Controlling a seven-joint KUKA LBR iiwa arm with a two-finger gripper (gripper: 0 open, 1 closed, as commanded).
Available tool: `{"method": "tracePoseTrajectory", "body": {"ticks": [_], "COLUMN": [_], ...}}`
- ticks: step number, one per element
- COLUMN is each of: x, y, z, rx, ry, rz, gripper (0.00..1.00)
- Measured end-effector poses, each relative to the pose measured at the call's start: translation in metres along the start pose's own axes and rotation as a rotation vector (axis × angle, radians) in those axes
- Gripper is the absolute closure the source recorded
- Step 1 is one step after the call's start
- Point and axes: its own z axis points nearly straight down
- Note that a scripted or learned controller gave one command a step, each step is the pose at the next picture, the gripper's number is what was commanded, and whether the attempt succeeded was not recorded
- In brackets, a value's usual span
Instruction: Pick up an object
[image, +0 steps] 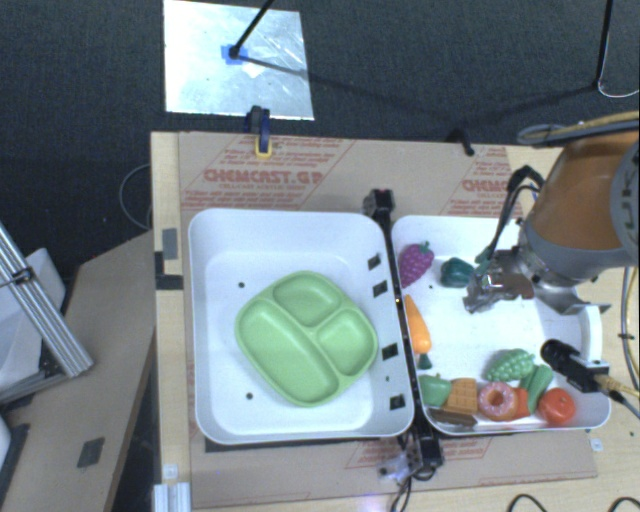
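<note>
Two white bins side by side on a cardboard-covered bench. In the left bin (215, 300), a green plate (305, 338) with three compartments, at the centre.

In the right bin (470, 345), toy food: purple grapes (416, 262) near the far left corner, a dark green pepper (457, 270) just beside them, an orange carrot (417, 324) along the left wall. Along the near edge, a green piece (434, 388), a waffle (461, 395), a pink donut (497, 401), a red tomato (557, 405); a leafy green bunch (511, 365) just behind the donut, a green pod (538, 383) leaning between donut and tomato.

Gripper (487, 290) above the far part of the right bin, just right of the pepper, arm entering from the right. Nothing seen between the fingers; spread or pressed together, cannot tell.
</note>
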Motion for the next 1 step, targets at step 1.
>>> {"method": "tracePoseTrajectory", "body": {"ticks": [1], "x": [0.0052], "y": [0.0399], "z": [-0.0111], "rx": [-0.001], "ry": [-0.001], "rz": [0.001], "gripper": [1.0]}}
